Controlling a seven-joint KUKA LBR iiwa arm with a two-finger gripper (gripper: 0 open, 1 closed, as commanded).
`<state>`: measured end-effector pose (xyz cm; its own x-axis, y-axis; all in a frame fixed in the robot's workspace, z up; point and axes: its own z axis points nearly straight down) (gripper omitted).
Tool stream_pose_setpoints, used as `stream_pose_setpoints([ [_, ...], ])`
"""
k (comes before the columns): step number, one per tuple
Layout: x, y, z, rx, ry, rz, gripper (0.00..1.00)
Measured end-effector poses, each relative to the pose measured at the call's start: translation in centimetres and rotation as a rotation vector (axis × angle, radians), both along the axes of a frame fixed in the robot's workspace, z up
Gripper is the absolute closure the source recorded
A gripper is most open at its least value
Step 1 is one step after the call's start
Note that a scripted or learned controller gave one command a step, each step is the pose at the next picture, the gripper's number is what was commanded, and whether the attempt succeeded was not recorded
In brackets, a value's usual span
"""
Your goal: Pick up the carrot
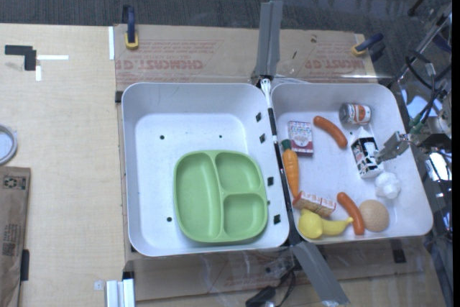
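Observation:
The carrot (290, 170), orange with a green top, lies lengthwise against the left wall of the right bin (410, 223), its green end pointing to the back. My gripper (394, 147) hovers near the right bin's right wall, just right of a black-and-white carton (366, 157). It is well to the right of the carrot and touches none of the items. Nothing is visibly held.
Around the carrot lie a red-and-white box (300, 138), a wrapped bar (317, 203) and a yellow banana (320, 226). Two sausages (330, 131), a can (355, 113), a white lump (388, 186) and a tan ball (373, 216) share that bin. A green divided plate (219, 195) sits in the left bin (144, 154).

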<state>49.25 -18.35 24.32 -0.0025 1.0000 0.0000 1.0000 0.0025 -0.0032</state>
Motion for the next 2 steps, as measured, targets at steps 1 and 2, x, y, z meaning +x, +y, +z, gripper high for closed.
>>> stream_pose_setpoints([
  [1, 4.1, 4.7, -12.6, 0.001, -0.001, 0.173, 0.0],
  [2, 9.5, 4.0, -15.2, 0.0, -0.003, 0.161, 0.0],
])
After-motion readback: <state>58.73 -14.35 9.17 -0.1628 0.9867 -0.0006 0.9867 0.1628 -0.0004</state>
